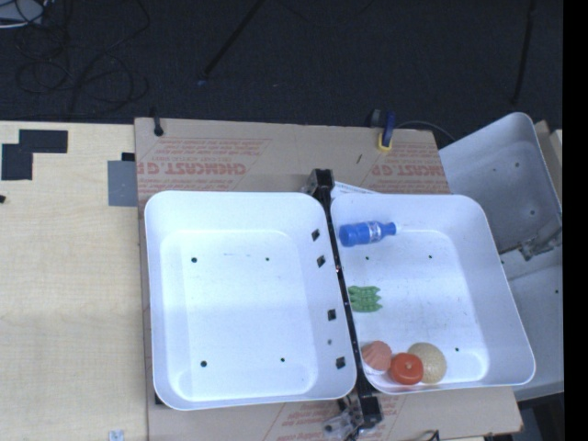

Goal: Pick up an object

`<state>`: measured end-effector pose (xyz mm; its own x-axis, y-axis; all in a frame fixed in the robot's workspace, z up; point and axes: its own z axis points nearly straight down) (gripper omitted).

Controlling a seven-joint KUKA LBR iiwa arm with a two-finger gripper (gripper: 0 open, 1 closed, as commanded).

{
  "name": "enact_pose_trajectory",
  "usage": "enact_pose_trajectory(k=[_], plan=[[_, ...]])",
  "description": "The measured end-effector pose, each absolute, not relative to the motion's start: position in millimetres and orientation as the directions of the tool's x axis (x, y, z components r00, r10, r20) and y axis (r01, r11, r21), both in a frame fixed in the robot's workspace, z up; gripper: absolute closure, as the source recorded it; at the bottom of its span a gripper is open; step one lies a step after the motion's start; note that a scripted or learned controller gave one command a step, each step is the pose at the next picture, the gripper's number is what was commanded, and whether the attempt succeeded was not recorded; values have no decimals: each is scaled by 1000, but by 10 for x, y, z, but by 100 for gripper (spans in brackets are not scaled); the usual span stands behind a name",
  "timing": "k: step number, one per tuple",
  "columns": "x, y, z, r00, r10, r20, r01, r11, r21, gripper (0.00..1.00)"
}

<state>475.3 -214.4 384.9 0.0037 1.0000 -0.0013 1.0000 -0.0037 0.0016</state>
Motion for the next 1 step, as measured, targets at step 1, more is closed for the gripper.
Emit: enact_pose_trajectory(k=[1], plan=[[4917,-2123,3017,0,1000,3,1000,0,-9,0]])
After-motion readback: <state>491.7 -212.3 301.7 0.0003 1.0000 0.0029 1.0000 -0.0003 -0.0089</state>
